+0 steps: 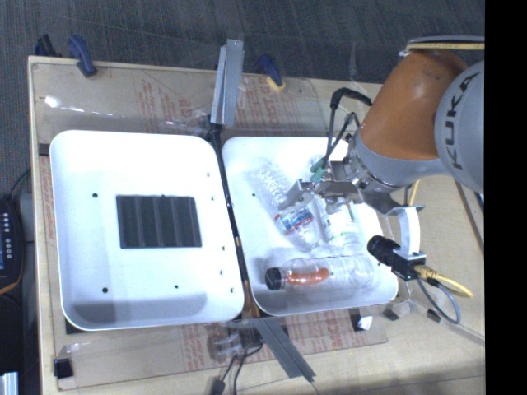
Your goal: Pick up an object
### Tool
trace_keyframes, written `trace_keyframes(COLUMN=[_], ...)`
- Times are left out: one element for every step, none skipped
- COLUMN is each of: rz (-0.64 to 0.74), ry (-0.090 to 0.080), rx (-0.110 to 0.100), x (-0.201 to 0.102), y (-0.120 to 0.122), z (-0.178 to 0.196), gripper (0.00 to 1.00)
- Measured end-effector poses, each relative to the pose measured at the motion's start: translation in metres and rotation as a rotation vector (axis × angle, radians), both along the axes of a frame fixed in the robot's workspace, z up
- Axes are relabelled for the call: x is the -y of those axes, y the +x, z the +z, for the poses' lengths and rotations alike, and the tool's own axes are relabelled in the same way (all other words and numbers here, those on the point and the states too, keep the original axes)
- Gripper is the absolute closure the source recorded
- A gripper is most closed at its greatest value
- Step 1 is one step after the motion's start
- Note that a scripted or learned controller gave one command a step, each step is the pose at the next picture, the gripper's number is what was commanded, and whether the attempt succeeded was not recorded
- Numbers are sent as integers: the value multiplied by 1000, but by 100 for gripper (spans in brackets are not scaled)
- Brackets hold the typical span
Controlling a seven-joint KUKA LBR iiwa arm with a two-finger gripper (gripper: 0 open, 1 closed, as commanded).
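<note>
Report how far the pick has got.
Done: the arm's gripper is down inside the right-hand white bin, over a clear plastic bottle with a blue label. In hand: nothing visibly held. Left: grasp and lift; the clear bottle with copper-coloured contents and a dark cap lies untouched near the front.

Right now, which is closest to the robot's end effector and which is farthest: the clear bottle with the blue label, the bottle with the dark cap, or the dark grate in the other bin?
1. Clear bottle with the blue label, right bin, just beside the end effector.
2. Bottle with the dark cap, lying along the right bin's near edge.
3. Dark grate, in the middle of the left bin.
</note>
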State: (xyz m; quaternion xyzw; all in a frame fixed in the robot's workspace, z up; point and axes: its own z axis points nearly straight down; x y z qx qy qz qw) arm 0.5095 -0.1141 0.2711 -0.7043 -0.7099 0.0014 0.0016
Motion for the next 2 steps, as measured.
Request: trace_keyframes(rz=[-7, 164], ry=[0, 1], rx=[-1, 1], x=[43, 76], y=[29, 60], z=[-65, -180], gripper=[0, 0])
